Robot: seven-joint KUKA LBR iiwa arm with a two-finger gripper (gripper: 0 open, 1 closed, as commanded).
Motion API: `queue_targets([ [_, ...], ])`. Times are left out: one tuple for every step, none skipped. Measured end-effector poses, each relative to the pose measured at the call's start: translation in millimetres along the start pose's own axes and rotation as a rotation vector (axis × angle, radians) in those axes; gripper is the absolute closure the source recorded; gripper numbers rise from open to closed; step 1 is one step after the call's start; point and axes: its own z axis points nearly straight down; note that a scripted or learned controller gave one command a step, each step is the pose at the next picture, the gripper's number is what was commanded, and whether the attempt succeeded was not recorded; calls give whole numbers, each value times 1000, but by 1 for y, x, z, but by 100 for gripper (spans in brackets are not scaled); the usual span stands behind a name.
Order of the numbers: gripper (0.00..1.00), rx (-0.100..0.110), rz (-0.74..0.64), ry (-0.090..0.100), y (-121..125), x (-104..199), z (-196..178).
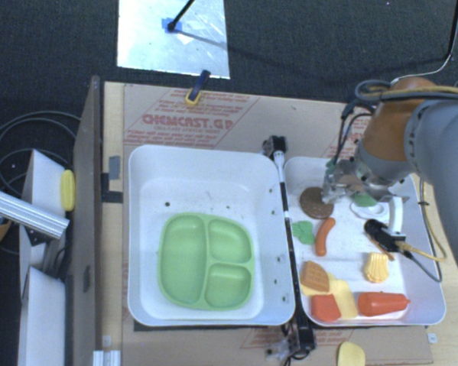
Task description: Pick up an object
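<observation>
Camera view
Writing: red "CHEMCAST GP" on the brown sheet under both bins.
Surface: left bin holds a green divided plate; right bin holds toy food.
Tool: low at the right bin's far end, over a brown disc; finger spread cannot be told.
Room: dark carpet, cables.

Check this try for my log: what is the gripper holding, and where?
Cannot be told: the gripper is down beside the brown disc, with its tips unclear.

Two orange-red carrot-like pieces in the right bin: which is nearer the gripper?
The slim upright sausage, just below the gripper beside the brown disc. The fatter carrot lies at the bin's front.
</observation>
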Motion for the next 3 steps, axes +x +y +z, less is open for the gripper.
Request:
queue_targets([
  [100,15,5,-1,-37,-45,-30],
  [100,11,-3,1,-56,-26,-76],
  [0,13,0,1,-56,-26,-73],
])
